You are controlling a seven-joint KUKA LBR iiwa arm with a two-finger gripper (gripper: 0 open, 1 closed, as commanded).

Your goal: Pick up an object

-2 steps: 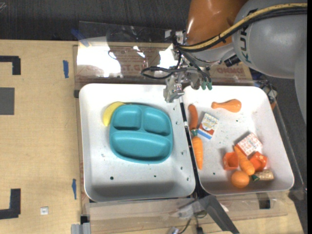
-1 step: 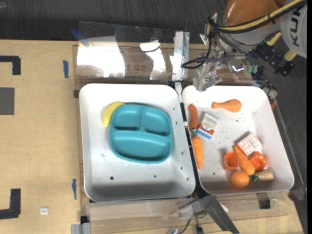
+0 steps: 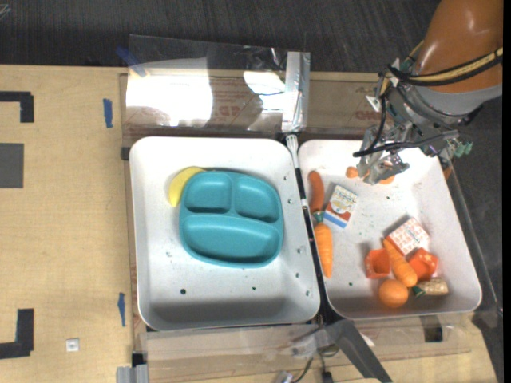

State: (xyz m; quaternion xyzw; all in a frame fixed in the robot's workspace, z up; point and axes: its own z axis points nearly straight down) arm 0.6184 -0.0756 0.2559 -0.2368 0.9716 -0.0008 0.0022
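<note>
Here, the lines run from the gripper outward.
Gripper: the gripper (image 3: 382, 166) hangs low over the far corner of the right bin (image 3: 463, 290), right over a small orange piece (image 3: 386, 179); another orange bit (image 3: 351, 171) sits just beside it.
Gripper state: cannot tell; the tip is a dark tangle against the bin floor.
Task's thing: likely that small orange piece under the tip, though nothing is visibly pinched.
Risk: the piece lies close to the bin's far wall, so a closing grasp may nudge it against the wall or slip off it; cables at the wrist add clutter.
Right bin, near the divider: a red-orange sausage shape (image 3: 316, 190), a small white carton (image 3: 342, 206) and a carrot (image 3: 323, 248).
Right bin, near corner: a red-and-white box (image 3: 408, 234), an orange cup-like piece (image 3: 377, 263), a carrot-like piece (image 3: 402, 268), a red piece (image 3: 423, 263), a round orange (image 3: 393, 293).
Left bin (image 3: 152, 294): a teal divided tray (image 3: 231, 217) lying over a yellow object (image 3: 181, 183).
Counter (image 3: 64, 214): tan, with black marks and blue tape.
</note>
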